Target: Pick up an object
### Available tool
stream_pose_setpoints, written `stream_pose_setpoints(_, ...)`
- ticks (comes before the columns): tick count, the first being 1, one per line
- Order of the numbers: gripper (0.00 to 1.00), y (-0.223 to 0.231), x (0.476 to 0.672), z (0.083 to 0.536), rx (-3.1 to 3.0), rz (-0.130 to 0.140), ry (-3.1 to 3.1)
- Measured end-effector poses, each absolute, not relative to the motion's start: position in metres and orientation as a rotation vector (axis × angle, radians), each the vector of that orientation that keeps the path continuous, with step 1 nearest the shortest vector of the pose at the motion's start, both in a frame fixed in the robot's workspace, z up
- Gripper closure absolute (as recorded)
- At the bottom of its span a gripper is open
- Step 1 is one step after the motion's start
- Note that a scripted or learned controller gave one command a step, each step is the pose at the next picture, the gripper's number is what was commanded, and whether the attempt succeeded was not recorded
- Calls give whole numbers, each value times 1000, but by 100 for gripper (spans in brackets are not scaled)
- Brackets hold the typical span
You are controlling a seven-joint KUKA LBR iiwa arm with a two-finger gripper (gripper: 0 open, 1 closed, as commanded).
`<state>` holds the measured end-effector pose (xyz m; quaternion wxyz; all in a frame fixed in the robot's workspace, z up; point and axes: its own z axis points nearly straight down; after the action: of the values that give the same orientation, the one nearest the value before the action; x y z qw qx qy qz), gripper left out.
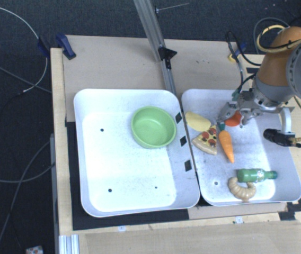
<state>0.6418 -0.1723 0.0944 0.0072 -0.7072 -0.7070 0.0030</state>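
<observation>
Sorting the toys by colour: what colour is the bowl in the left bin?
Light green; the bowl shows clearly in the camera view.

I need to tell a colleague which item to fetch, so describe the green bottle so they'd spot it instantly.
Look in the right bin, near its front edge. The green bottle lies on its side there, just above a tan croissant. It is the only green item in that bin.

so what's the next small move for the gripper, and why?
Probably a short lift straight up. The gripper sits low in the right bin over a small red-orange object, right above the carrot and pizza slice. Rising would show whether the red object comes along; the grasp itself isn't clear from here.
</observation>
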Motion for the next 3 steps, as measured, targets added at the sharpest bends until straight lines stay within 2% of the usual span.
stream_pose_setpoints(1,100,-172,644,110,-2214,3,-2214)
stream_pose_setpoints(2,100,-172,648,179,-2227,-12,-2229)
stream_pose_setpoints(3,100,-172,650,225,-2223,-8,-2227)
